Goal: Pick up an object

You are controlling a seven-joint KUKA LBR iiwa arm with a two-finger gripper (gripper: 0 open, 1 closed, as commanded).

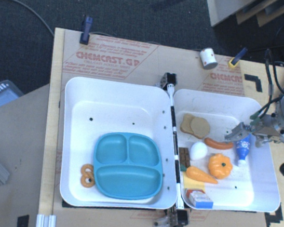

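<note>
My gripper [244,133] reaches in from the right over the right bin [262,198], near its upper right part. A blue and white bottle [242,149] stands or hangs directly under the gripper, touching it; I cannot tell whether it is held. Just left of the bottle lies a sausage [218,143]. Further left and lower are a white egg [198,150], an orange pumpkin [220,166] and a carrot [201,175]. Two brown biscuits [195,126] lie at the bin's upper left.
The right bin also holds a chocolate bar [183,157], a yellow cheese slice [190,183] and a small box [200,199]. The left bin [80,102] holds a blue divided plate [127,164] and a pretzel [88,175]. Clamps sit on the wall between the bins.
</note>
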